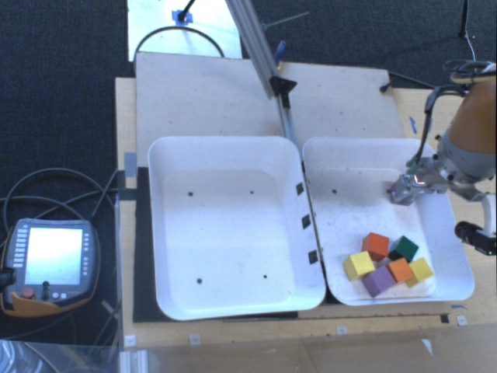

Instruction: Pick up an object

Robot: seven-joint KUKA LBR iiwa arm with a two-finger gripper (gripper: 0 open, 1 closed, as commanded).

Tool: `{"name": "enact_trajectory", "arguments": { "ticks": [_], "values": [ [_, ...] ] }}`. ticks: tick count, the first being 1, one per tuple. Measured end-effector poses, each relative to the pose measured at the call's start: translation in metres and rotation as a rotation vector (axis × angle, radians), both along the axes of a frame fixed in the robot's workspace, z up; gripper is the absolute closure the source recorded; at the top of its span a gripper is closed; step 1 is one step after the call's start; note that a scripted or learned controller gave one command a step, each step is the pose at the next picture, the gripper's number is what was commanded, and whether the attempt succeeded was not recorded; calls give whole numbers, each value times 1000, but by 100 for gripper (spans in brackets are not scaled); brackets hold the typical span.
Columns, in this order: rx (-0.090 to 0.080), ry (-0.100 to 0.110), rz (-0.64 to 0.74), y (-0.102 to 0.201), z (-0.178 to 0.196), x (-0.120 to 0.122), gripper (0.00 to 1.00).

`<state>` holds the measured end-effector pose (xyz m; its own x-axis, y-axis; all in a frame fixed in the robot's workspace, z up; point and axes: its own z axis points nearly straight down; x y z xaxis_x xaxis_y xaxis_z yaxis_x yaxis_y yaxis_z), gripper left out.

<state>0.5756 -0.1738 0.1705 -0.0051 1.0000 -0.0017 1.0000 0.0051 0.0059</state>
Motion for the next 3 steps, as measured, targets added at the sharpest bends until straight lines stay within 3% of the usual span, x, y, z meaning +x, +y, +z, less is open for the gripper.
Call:
{"name": "enact_trajectory", "arguments": {
  "ticks": [2, 3],
  "values": [
    [-1, -2, 1, 1, 120, 6, 100],
    [2, 3, 5, 52, 103, 15, 100]
  ]
}}
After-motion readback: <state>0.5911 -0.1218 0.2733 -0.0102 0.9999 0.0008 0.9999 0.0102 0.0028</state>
